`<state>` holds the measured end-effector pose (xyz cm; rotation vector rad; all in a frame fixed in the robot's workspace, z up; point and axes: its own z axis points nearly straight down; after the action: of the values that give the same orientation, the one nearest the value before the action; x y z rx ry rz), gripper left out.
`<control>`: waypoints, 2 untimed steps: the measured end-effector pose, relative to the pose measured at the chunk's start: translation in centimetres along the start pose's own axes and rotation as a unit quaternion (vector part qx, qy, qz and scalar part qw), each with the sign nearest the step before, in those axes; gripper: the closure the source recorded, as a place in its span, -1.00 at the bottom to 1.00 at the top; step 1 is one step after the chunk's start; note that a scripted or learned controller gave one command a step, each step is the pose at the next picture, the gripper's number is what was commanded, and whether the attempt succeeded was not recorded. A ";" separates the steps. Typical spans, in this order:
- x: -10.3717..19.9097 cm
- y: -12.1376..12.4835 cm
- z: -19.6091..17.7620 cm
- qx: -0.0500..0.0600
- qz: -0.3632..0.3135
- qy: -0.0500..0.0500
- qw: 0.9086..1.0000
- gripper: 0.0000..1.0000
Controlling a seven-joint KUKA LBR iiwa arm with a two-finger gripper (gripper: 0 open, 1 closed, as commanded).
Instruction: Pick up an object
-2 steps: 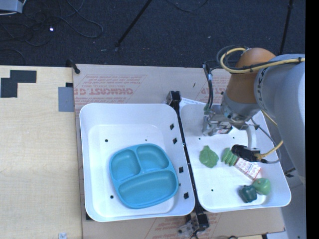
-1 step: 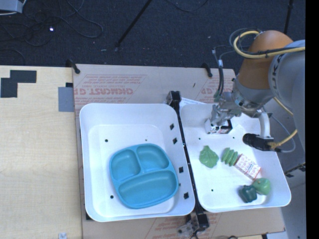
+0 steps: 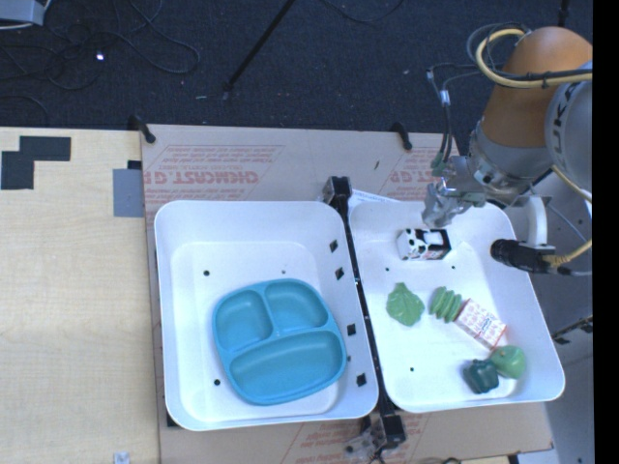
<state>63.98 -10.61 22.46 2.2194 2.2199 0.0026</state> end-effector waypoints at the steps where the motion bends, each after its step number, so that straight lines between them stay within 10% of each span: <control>1: -0.1 0.0 -1.5 0.002 0.000 0.000 1.000 1.00; 2: 5.1 -1.2 -0.2 0.004 -0.002 0.001 1.000 1.00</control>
<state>62.77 -5.48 22.64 2.2211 2.2295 -0.0034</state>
